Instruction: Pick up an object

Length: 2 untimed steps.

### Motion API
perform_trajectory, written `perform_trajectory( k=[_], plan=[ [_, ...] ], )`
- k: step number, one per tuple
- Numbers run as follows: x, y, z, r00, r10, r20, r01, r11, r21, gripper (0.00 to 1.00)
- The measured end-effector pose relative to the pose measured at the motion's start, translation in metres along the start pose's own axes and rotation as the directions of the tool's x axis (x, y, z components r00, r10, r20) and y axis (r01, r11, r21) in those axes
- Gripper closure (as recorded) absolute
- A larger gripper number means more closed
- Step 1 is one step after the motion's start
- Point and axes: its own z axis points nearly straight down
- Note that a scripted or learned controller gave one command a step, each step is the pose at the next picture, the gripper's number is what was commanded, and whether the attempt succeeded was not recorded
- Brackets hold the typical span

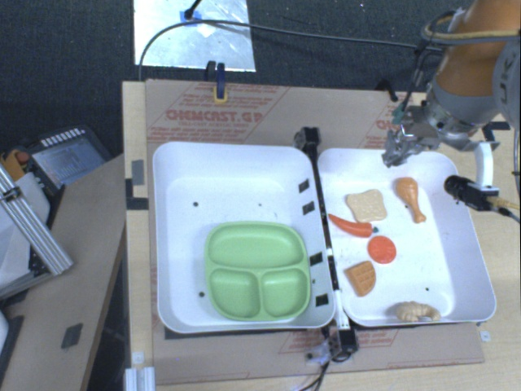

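- The grey arm with its orange band [480,35] reaches in from the right, above the far right corner of the bench [244,108].
- Its tool [397,155] hangs over the far rim of the right shallow white bin [472,292]; whether it is spread or pressed together I cannot tell, and nothing shows pinched in it.
- In the right bin lie six toy food pieces, all apart from the tool.
- A tan toy chicken drumstick [410,196] lies nearest the tool, toward the bin's far edge.
- A pale square toy bread slice [367,205] lies just left of the drumstick.
- A long red-orange toy chilli pepper [351,226] lies along the near edge of the bread slice, close to the bin's left wall.
- A round red-orange toy tomato slice [382,250] sits at the bin's middle, just beside the pepper's right end.
- An orange-brown toy wedge [361,278] lies nearer still, toward the left wall.
- A beige lumpy toy piece [415,310] rests by the bin's near edge.
- The left shallow white bin [187,177] holds a light green plastic plate with three compartments [256,269] in its near right part.
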Motion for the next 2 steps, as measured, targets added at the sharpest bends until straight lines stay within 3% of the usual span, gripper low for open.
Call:
perform_trajectory(
  k=[2],
  plan=[
    [0.096,-0.013,0.015,1.0,0.001,0.0,-0.001,1.0,0.002,1.0]
  ],
)
